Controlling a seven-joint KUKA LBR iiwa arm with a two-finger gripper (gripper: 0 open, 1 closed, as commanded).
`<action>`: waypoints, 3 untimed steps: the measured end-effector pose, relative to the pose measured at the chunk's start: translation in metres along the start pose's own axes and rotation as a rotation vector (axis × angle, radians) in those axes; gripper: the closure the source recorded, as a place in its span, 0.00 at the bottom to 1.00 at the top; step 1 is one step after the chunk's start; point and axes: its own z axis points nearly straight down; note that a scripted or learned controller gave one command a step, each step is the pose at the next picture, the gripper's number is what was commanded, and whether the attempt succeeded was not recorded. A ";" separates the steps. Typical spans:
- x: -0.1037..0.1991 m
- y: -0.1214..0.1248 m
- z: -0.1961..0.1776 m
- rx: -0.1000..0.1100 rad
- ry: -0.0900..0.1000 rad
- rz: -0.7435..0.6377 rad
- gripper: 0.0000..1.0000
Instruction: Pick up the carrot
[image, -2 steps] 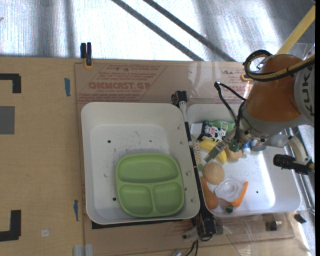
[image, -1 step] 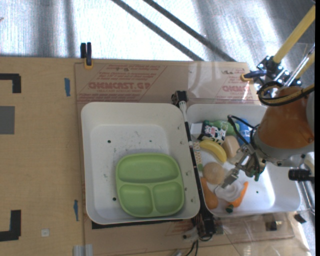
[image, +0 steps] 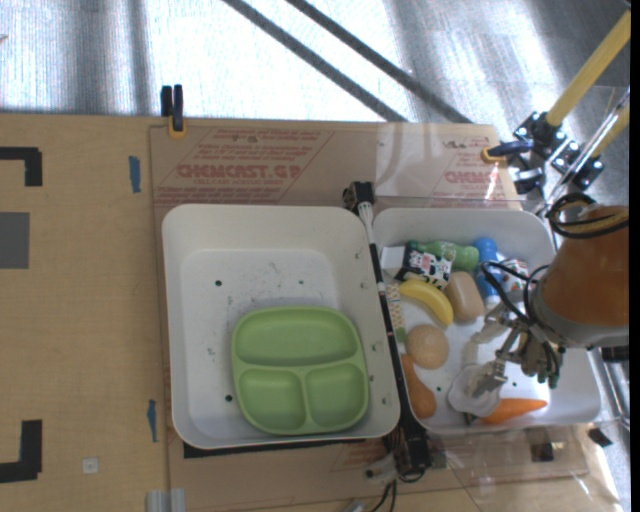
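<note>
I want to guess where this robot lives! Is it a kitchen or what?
Probably a robot lab, not a kitchen. The two white bins sit on a cardboard-covered bench, the food like the carrot looks like toys, and the gripper hangs among cables.

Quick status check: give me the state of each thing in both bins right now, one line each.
carrot: lying flat near the right bin's front wall, not held.
gripper: low in the right bin, just behind and left of the carrot.
banana: lying flat near the divider.
egg: resting in front of the banana.
green plate: right side up in the left bin, its compartments bare.
</note>
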 end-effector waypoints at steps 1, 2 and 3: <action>0.003 0.014 -0.001 0.002 -0.007 -0.216 0.00; 0.002 0.054 0.002 0.006 0.005 -0.378 0.00; -0.001 0.009 0.001 0.000 0.002 -0.562 0.00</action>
